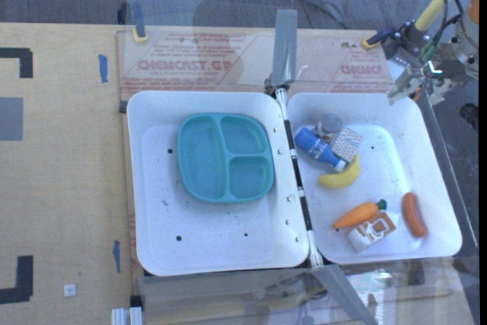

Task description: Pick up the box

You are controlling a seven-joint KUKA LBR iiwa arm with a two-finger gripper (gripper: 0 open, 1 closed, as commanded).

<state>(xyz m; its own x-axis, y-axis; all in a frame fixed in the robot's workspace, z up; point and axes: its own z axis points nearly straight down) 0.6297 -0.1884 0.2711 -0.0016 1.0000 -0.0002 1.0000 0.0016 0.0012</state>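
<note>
White box (372, 231) | right bin, near corner | pincer (417, 81) perhaps far corner, well apart

Two bins side by side on counter (61, 186). Left bin (152, 240): divided tray (226, 157) in middle. Right bin (437, 240): bottle (318, 148) near left wall, banana (340, 176) just right of it; carrot (356, 215) touching box (371, 231) at front; sausage (413, 214) right of box. Hand (415, 84) over right bin's far right corner.

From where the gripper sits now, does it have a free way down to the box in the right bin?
Probably yes. The gripper hangs above the right bin's far corner. The box lies uncovered near the front, though a carrot touches its upper edge.
</note>
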